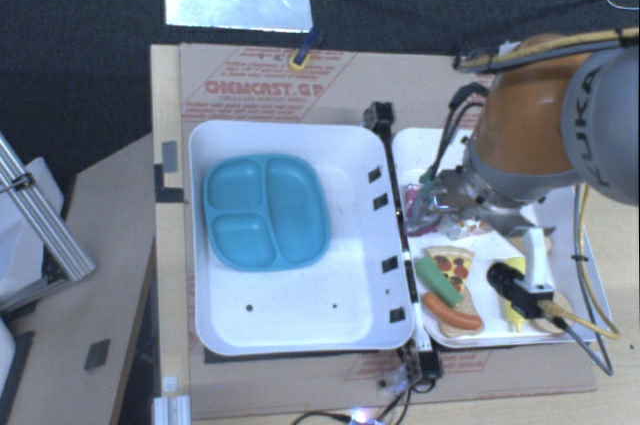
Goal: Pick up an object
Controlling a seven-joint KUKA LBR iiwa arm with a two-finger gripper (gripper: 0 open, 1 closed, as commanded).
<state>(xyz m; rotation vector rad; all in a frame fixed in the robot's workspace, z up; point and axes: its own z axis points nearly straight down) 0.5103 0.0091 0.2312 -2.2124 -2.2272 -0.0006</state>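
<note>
Left bin (300, 318) lies open around the blue plate (267, 211); toys (452, 288) crowd the right bin (412, 148).

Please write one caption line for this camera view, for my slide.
Grey-and-orange arm over right white bin of toy food; blue divided plate in left bin.

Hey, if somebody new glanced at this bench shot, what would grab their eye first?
Probably the turquoise three-compartment plastic plate, lying alone in the left shallow white bin. Next, the bulky grey arm with its orange band, reaching in from the right over the right white bin, its gripper low by the bin's left wall. Below it sits a cluster of toy food: a pizza slice, a red sausage and something yellow.
</note>
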